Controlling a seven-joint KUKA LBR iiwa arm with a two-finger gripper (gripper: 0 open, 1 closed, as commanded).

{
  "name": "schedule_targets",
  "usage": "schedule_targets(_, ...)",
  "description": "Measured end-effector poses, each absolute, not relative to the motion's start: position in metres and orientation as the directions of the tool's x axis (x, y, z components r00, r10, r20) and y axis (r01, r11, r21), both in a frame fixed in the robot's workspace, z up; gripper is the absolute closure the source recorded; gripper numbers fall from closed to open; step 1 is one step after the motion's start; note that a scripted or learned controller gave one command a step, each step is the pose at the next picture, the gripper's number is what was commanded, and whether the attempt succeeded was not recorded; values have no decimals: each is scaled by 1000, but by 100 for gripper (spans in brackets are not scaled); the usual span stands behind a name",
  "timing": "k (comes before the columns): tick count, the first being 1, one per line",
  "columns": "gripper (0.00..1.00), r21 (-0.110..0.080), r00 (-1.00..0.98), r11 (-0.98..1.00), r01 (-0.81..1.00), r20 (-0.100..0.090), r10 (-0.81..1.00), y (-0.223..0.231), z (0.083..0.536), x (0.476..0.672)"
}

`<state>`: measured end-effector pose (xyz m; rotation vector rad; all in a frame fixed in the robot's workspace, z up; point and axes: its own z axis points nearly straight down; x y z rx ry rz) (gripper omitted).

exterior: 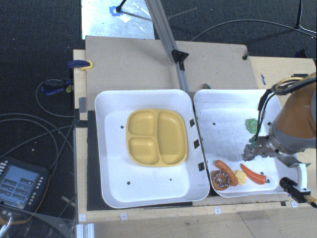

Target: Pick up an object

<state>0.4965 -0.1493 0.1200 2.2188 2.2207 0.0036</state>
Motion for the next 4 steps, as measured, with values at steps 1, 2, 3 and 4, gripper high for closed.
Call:
schedule_targets(1, 100, 6, -5, 5, 1000, -1, 1000, -146, 166, 492)
schedule_targets(2, 100, 8, -6, 6, 1000, -2, 1000, -146, 220, 494)
schedule_targets(3, 100, 3, -12, 12, 1000, 2, 1000, -87, 215, 510)
schedule_targets(4, 100, 2, -12, 12, 1000, 3, 1000, -28, 211, 523)
